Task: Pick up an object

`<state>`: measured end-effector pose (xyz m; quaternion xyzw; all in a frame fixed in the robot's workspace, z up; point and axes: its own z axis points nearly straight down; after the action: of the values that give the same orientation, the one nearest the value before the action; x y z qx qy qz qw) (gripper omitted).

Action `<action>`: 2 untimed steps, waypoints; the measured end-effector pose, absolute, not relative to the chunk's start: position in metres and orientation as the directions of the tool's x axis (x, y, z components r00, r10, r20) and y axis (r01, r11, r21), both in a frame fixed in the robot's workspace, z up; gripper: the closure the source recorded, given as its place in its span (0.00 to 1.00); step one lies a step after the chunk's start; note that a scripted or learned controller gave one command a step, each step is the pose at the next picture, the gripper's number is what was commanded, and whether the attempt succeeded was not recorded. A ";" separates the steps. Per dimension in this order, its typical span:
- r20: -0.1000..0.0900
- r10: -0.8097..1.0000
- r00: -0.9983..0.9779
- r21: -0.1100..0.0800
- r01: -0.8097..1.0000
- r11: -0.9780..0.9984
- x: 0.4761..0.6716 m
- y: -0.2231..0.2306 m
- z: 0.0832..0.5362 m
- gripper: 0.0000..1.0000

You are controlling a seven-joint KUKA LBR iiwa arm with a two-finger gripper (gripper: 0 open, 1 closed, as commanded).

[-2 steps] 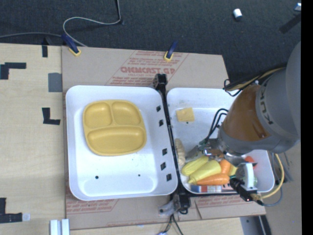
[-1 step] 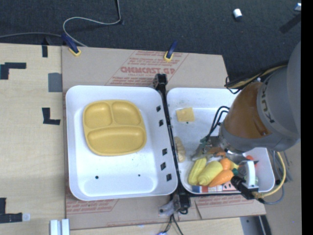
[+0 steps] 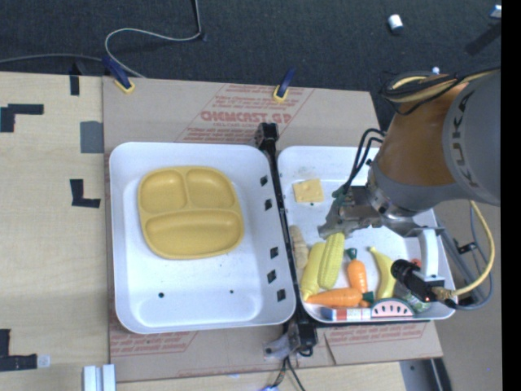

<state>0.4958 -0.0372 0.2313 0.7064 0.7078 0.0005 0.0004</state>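
The right bin (image 3: pixel 326 169) holds several toy foods. A pale yellow cheese square (image 3: pixel 308 191) lies near its far left. Two corn cobs (image 3: pixel 330 259) lie side by side at the left, with an orange carrot (image 3: pixel 356 274) beside them and a second carrot (image 3: pixel 334 297) along the front wall. A yellow banana (image 3: pixel 383 272) and a watermelon slice (image 3: pixel 396 308) sit at the front right. My gripper (image 3: pixel 343 221) hangs low over the bin, just above the top end of the corn cobs. Nothing shows held in it.
The left bin (image 3: pixel 130 283) holds a yellow divided plate (image 3: pixel 192 212). A black divider rail (image 3: pixel 277 218) runs between the bins. The arm's orange band (image 3: pixel 415 149) and grey body cover the right bin's far right side. Cables trail at the right edge.
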 end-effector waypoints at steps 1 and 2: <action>0.001 1.000 -0.003 -0.001 1.000 0.003 0.484 0.029 0.249 1.00; 0.001 1.000 -0.003 -0.002 1.000 0.003 0.483 0.078 0.253 1.00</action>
<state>0.4833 0.0783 0.2527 0.7061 0.7081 -0.0006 -0.0010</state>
